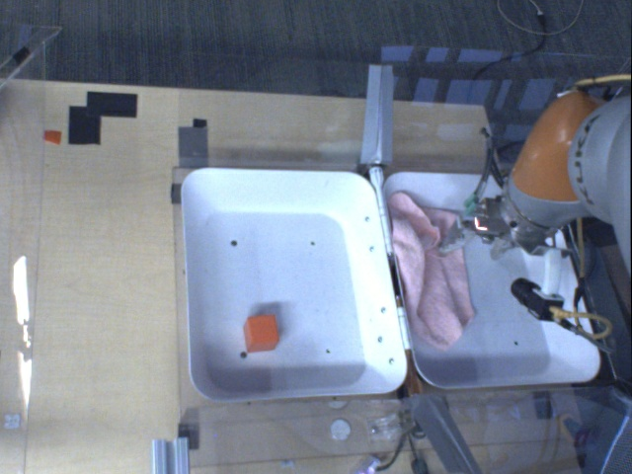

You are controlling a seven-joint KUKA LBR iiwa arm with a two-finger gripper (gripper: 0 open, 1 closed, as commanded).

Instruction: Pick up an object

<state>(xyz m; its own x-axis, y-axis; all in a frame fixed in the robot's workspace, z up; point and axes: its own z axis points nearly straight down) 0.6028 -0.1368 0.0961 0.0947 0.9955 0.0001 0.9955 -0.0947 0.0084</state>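
- Risk first: tool [462, 233] sits low in the right shallow white plastic bin [553, 363], right at the upper right edge of the crumpled pink cloth towel [430, 275]; whether it is apart, together or clamped on fabric I cannot tell, the tip is too small and blurred against the cloth.
- Likely failure: a pinch on a loose fold only, so the towel slips out on the lift, or trails and catches the divider between the bins.
- Second failure: soft cloth gives way under the tool, which then shuts on nothing.
- Towel lies along the right bin's left wall, draped top to bottom, touching the rim side.
- Other candidate: small orange cube-shaped block [262, 333] in the left shallow white plastic bin [197, 265], lower left part, well apart from the tool.
- Grey arm with orange band [558, 151] hangs over the right bin's upper right; black cable bundle [538, 299] dangles just beside the wrist and could brush the bin floor.
- Wooden table [99, 265] carries black tape marks [97, 115] at upper left, far from the work.
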